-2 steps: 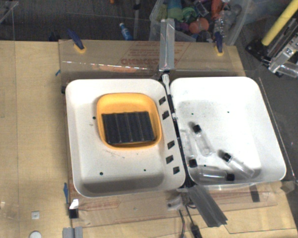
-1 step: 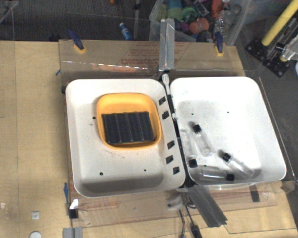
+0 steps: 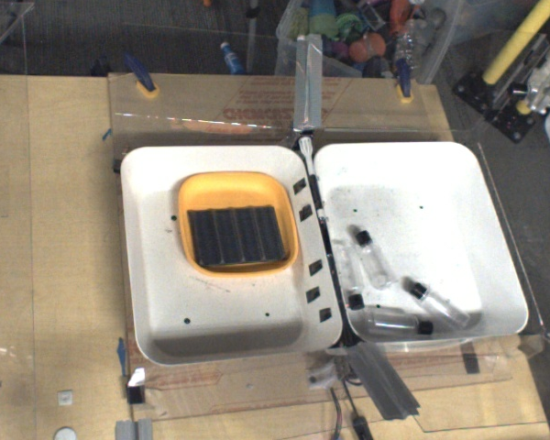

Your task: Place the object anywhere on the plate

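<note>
We are aiming for this: black ridged block (image 3: 236, 235) lying flat within the orange plate (image 3: 194, 193), left of centre. We cannot tell the gripper's state.

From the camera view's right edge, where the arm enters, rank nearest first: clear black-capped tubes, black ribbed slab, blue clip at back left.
1. Clear black-capped tubes, right bin.
2. Black ribbed slab, on the orange plate, left bin.
3. Blue clip, back left.
</note>
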You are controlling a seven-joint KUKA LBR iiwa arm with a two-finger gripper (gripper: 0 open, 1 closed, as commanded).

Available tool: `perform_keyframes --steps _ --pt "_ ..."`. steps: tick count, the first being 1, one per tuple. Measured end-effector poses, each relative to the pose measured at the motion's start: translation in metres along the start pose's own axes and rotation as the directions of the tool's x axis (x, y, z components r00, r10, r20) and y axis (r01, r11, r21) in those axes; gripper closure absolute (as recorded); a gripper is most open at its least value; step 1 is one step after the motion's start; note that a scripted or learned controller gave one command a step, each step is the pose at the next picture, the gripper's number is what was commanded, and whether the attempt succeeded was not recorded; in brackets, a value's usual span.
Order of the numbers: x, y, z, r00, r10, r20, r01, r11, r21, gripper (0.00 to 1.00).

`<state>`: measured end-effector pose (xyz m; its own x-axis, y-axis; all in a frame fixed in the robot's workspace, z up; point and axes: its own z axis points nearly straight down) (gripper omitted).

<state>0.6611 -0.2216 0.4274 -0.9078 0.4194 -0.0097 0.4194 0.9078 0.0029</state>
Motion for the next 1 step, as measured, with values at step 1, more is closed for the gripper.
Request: perform_keyframes --steps 1 --pt "0.0001 -0.0004 -0.0094 0.932 -0.361 0.001 0.361 0.932 -0.001 1.00"
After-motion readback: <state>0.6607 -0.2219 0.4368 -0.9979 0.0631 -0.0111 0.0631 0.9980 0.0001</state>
